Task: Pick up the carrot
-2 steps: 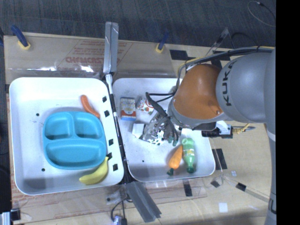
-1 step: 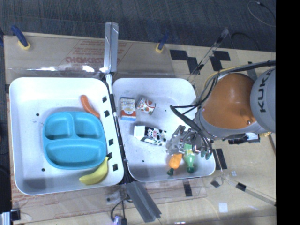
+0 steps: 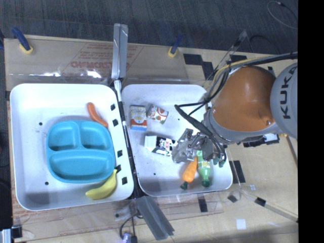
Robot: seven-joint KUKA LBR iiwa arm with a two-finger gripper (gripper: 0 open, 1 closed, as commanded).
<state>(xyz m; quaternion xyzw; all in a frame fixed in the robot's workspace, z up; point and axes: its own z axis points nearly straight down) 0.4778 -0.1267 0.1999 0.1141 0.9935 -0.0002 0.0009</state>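
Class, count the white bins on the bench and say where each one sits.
2. The left bin holds a blue tray, a banana and a sausage. The right bin holds the carrot under the tool.

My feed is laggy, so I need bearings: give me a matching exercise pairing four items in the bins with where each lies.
Items:
1. carrot
2. banana
3. hot dog
4. green bottle

Places:
A. left bin, beyond the blue tray
B. right bin, just below the tool
C. left bin, near edge
D. right bin, right of the carrot

Pairs: 1-B, 2-C, 3-A, 4-D
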